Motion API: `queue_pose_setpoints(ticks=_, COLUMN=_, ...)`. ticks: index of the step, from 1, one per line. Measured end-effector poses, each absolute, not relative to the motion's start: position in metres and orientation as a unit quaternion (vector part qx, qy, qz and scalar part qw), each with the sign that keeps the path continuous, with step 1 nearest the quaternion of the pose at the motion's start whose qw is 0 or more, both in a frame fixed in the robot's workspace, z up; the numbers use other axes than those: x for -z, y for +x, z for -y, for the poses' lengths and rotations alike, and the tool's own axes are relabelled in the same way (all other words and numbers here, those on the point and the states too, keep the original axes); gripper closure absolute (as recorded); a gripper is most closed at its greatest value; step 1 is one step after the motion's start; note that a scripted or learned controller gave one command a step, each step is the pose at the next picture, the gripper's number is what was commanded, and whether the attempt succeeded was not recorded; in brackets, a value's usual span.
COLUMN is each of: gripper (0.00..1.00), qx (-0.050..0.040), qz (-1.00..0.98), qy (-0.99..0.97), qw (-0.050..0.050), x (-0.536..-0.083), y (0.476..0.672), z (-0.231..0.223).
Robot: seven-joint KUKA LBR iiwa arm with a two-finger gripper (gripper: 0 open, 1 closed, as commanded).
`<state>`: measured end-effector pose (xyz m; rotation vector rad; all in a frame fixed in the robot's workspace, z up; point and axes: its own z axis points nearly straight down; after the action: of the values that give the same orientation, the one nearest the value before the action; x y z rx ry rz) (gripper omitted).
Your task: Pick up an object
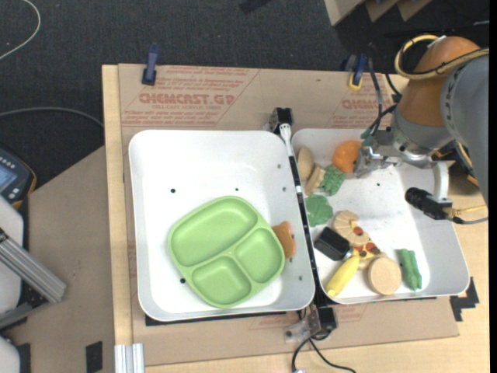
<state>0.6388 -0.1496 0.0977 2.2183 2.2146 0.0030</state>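
Observation:
My gripper [366, 160] hangs over the far end of the right bin [435, 286], right beside an orange toy fruit [345, 157] on its left. Whether it touches the fruit I cannot tell. Close by lie a green broccoli piece [332, 180], a beige piece [305, 162] and a green leaf [318, 208]. Nearer the front are a black block [331, 244], a pizza slice [358, 232], a yellow banana [342, 275], a round tan disc [382, 275] and a green pod [409, 269].
The left bin [155, 169] holds a green divided plate [225, 249] with a small orange-brown piece [286, 239] at its right edge. A black bar [293, 173] runs along the seam between the bins. The arm [435, 92] fills the upper right.

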Motion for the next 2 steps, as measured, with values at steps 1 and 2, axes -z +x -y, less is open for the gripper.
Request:
queue_pose_setpoints(ticks=1, gripper=1.00, qx=0.0050, qz=-0.706, qy=0.708, qw=-0.004, x=-0.080, y=0.663, z=0.229)
queue_pose_setpoints(ticks=2, gripper=1.00, qx=-0.0053, qz=-0.712, qy=0.702, qw=0.003, x=-0.193, y=0.670, z=0.081)
